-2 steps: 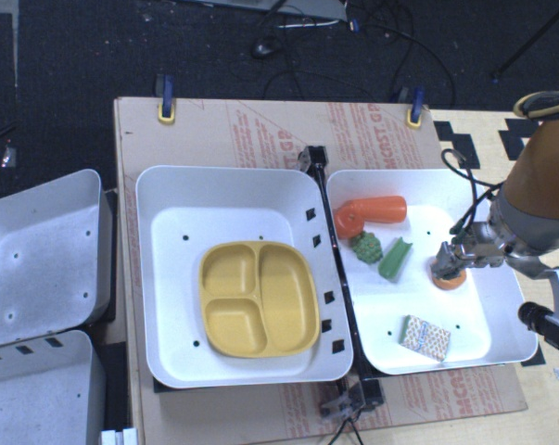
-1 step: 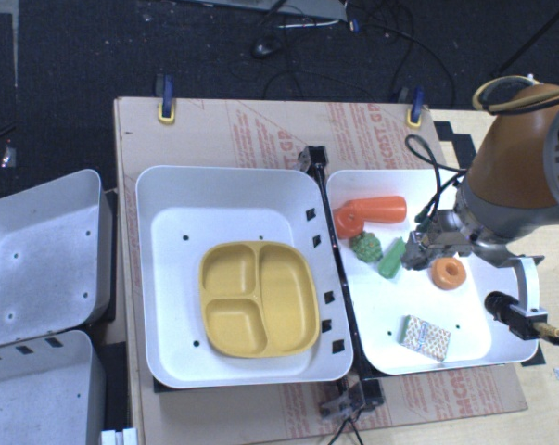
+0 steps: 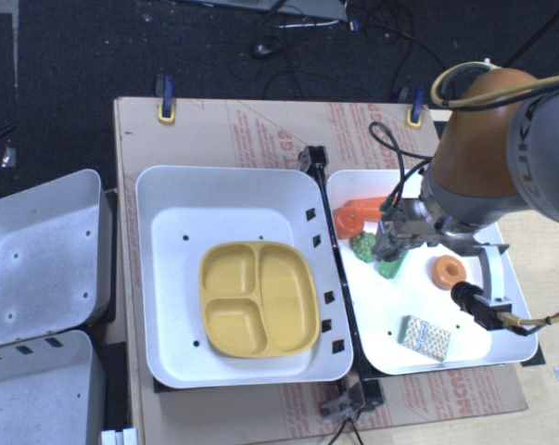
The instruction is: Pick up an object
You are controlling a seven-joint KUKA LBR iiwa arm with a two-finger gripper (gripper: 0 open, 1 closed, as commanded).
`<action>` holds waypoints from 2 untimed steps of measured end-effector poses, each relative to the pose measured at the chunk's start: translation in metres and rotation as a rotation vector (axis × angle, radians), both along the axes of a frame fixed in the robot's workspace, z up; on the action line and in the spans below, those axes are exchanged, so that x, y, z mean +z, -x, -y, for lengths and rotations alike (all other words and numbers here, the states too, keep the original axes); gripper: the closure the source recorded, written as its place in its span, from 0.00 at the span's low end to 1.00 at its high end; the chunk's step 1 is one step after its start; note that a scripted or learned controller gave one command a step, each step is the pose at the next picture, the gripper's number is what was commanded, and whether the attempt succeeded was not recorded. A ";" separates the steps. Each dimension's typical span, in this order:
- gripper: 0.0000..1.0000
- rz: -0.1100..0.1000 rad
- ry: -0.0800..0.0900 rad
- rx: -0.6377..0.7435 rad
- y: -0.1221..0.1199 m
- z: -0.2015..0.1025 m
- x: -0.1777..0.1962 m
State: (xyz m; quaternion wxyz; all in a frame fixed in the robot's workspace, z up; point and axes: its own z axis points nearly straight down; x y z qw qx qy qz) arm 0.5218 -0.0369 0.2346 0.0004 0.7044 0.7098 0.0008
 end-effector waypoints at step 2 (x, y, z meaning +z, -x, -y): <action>1.00 -0.001 0.000 0.000 -0.015 -0.094 0.004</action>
